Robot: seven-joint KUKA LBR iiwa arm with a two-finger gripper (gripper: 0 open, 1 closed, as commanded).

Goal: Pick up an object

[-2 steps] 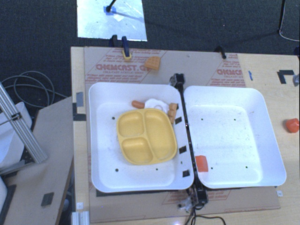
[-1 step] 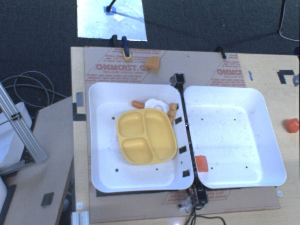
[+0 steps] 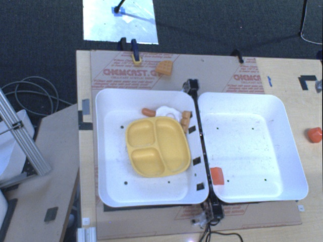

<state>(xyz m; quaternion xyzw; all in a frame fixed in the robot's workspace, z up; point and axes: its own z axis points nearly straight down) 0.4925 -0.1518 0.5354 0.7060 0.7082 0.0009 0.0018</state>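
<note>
A yellow divided plate [image 3: 157, 146] lies in the left bin [image 3: 108, 150], tilted slightly. Behind it sit a small orange sausage-shaped piece [image 3: 148, 112], a white round object [image 3: 168, 113] and a small tan block [image 3: 185, 119] near the bin's right wall. In the right bin [image 3: 282, 150] an orange-red block [image 3: 216, 175] rests at the front left corner.
A tan waffle-like square [image 3: 164, 67] lies on the board behind the left bin. An orange object [image 3: 314, 134] sits on the bench right of the right bin. Black clips [image 3: 191, 85] join the bins along the middle. Cables lie at far left.
</note>
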